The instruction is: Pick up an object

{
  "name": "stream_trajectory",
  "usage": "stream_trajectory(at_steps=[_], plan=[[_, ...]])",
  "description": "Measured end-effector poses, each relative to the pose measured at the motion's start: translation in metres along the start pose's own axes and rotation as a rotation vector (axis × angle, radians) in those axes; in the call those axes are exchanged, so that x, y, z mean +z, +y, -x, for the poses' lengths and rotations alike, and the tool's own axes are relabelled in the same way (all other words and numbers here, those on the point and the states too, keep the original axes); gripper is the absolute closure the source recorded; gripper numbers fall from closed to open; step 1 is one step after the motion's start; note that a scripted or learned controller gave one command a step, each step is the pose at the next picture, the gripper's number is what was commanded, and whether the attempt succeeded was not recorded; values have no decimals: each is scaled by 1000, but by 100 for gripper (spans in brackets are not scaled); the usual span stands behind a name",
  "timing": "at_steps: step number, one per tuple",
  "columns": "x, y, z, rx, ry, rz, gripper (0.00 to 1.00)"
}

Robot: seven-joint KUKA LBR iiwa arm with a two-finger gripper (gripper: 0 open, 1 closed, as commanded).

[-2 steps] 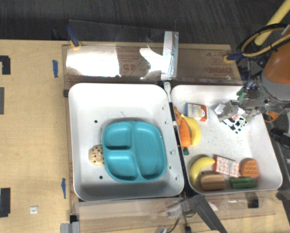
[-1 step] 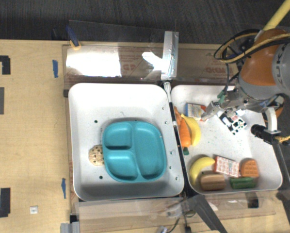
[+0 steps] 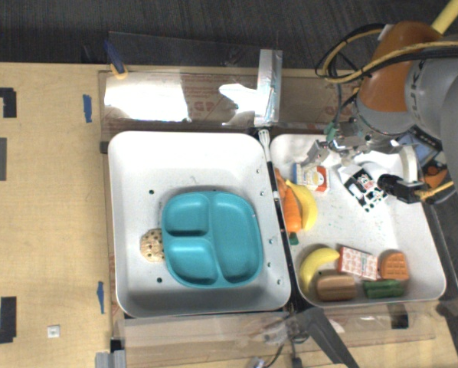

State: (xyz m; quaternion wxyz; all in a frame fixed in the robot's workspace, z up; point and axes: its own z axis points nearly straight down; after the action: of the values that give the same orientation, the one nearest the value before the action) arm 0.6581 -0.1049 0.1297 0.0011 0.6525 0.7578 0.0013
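**Arm over the right bin's far edge, nothing seen in its grip**

From my remote seat I see the arm (image 3: 413,67) reaching in from the right, its orange band sitting above the wrist, with yellow and black cables looping over it. The gripper (image 3: 338,146) hangs low over the far part of the right bin (image 3: 428,244), near that bin's far left corner. I cannot tell whether the tool is apart or together; the metal parts there blur into one another, and I see no object between them.

Just beside the gripper, toward the bin's left wall, lies a small white carton with red print (image 3: 313,176). A white item with a black pattern (image 3: 364,186) lies a little toward the bin's middle, under the wrist. Along the left wall rest a carrot (image 3: 290,205) and a banana (image 3: 309,205), touching each other.

At the near edge of the right bin several things are bunched together: a yellow round fruit (image 3: 316,264), a brown bun-like piece (image 3: 336,287), a red-and-white printed packet (image 3: 358,263), an orange waffle-like piece (image 3: 394,265) and a green piece (image 3: 384,287). They touch or overlap one another.

The left bin (image 3: 137,159) carries a teal divided tray (image 3: 212,238) toward its near edge. A cookie (image 3: 152,244) lies against the tray's left side.
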Motion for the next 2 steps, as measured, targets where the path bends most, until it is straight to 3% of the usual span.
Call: stream_trajectory(at_steps=[1,2], plan=[[34,1,-6,-220,-5,12,0],[34,3,-7,-175,-3,11,0]])
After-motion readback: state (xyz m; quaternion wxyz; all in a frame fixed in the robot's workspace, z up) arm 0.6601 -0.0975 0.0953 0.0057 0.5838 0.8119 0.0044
